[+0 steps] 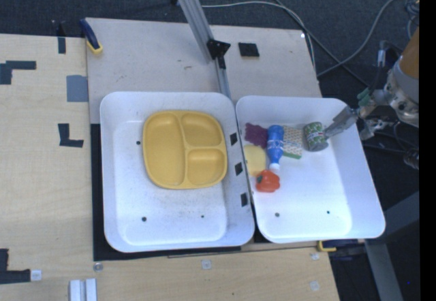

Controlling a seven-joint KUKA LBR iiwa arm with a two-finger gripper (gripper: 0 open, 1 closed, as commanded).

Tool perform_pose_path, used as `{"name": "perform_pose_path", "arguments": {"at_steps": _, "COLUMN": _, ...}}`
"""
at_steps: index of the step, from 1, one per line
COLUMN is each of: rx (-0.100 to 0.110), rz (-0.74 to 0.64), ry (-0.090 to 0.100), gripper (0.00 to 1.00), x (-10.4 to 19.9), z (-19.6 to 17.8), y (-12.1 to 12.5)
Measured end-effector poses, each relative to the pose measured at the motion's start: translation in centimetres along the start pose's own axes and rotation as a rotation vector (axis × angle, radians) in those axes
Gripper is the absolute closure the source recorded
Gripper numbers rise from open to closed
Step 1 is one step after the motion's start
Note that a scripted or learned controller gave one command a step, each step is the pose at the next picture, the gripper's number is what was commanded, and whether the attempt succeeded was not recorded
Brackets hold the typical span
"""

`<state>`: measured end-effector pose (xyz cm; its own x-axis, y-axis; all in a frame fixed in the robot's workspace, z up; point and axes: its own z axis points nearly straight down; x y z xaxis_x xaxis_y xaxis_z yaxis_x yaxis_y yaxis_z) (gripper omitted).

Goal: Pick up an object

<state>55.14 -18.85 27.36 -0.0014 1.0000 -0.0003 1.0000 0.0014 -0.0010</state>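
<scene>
1. The arm point(409, 82) reaches in over the right bin's point(340, 184) far right edge.
2. The jaws point(328, 133) sit at the roll point(314, 136), touching it or just beside; whether they are clenched, released or grasping cannot be told.
3. The roll lies near the right bin's far edge, just right of a mesh pad point(293, 141).
4. A blue bottle point(274, 146), purple piece point(255, 133), yellow piece point(254, 159) and red piece point(267, 182) cluster by that bin's left wall.
5. A yellow tray point(184, 149) lies in the left bin point(122, 177).
</scene>
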Motion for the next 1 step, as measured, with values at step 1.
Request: {"name": "perform_pose_path", "arguments": {"at_steps": 1, "rx": 0.005, "rz": 0.000, "ry": 0.001, "gripper": 0.00, "x": 0.64, "z": 4.63, "y": 0.35}}
